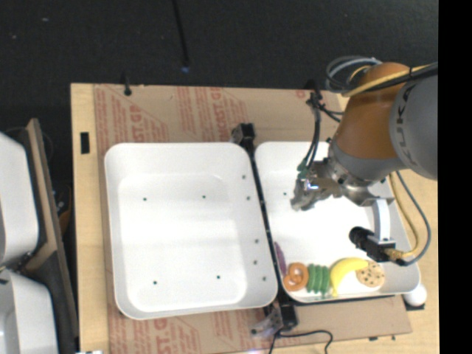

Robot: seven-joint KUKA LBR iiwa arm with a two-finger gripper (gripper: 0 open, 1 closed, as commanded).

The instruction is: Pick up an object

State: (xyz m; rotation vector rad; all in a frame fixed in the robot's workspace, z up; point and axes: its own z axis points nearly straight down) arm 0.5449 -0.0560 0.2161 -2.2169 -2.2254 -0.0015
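Along the near edge of the right bin [295,231] lie several small objects in a row: an orange ring-shaped piece [296,276], a green ribbed piece [319,279], a yellow banana-like piece [347,269] and a tan speckled round piece [369,275]. My gripper [304,195] hangs over the upper middle of the right bin, well back from that row, under the orange band of the arm [372,120]. I see nothing between its fingers.
The left bin [184,227] sits beside the right one on a cardboard-covered bench. A black clip [243,133] sits at the top of the seam between bins. Cables and a black fitting [369,242] hang by the right bin's right side.
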